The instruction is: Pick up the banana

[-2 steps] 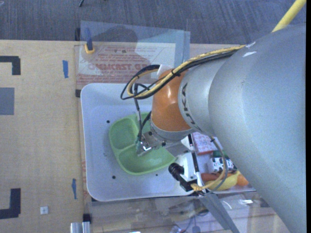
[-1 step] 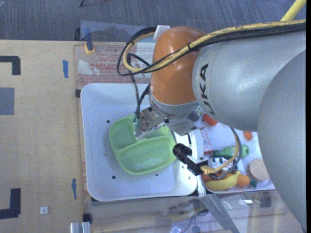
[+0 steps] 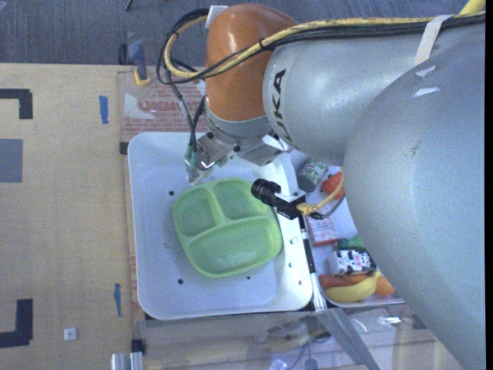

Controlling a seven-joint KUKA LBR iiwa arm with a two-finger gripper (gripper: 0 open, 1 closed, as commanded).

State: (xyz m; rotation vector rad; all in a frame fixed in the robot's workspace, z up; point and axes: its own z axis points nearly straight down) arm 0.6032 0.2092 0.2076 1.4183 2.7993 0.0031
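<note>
The yellow banana (image 3: 356,290) lies in the right bin (image 3: 343,230) near its front edge, partly under the arm, next to an orange carrot-like piece (image 3: 333,280) and a black-and-white box (image 3: 353,262). My gripper (image 3: 199,163) hangs over the left bin (image 3: 150,230), just above the back left rim of a green divided plate (image 3: 226,228), far from the banana. Nothing shows between its fingers.
The grey arm covers most of the right bin. Small items (image 3: 314,173) peek out beside it at the bin's back. A black cable connector (image 3: 269,193) hangs over the plate's right edge. Brown board (image 3: 62,206) lies to the left of the bins.
</note>
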